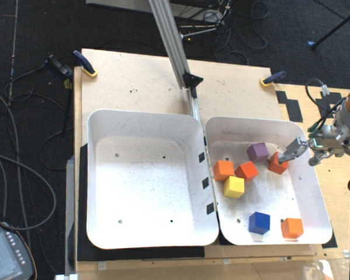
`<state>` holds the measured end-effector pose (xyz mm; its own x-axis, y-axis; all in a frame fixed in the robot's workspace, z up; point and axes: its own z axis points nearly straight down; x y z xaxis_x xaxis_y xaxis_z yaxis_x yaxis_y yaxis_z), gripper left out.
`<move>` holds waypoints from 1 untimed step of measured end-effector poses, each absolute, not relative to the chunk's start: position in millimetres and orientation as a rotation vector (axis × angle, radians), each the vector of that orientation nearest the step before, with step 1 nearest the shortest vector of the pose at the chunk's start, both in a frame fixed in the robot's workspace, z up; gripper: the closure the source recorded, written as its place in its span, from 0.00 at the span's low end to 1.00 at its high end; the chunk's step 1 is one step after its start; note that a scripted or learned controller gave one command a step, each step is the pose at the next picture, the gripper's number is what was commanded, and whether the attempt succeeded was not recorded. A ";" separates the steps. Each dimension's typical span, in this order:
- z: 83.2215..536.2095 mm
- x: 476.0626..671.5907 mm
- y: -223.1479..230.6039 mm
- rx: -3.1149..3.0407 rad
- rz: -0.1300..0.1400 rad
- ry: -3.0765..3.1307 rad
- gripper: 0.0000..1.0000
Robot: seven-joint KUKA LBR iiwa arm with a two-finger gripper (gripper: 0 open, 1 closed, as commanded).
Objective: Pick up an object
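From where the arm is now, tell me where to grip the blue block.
Grip the blue block across two opposite flat side faces, coming straight down from above. It sits alone near the right bin's front, with open floor on every side; the orange block stands apart.

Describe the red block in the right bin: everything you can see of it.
The red block is a small cube-like piece, matte red-orange, apparently painted wood or plastic. It sits in the right bin, near its far right wall, right of the purple block and apart from it. The gripper reaches in from the right and overlaps its upper right part, hiding that side. Whether the gripper actually touches or grips it cannot be told.
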<state>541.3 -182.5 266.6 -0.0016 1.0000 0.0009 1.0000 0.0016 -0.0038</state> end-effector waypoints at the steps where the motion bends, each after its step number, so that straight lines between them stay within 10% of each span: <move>1: 268.5 542.0 -182.6 -2.221 0.000 -2.223 0.00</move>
<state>542.0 -182.6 268.5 -0.0009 1.0000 -0.0005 1.0000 0.0009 0.0001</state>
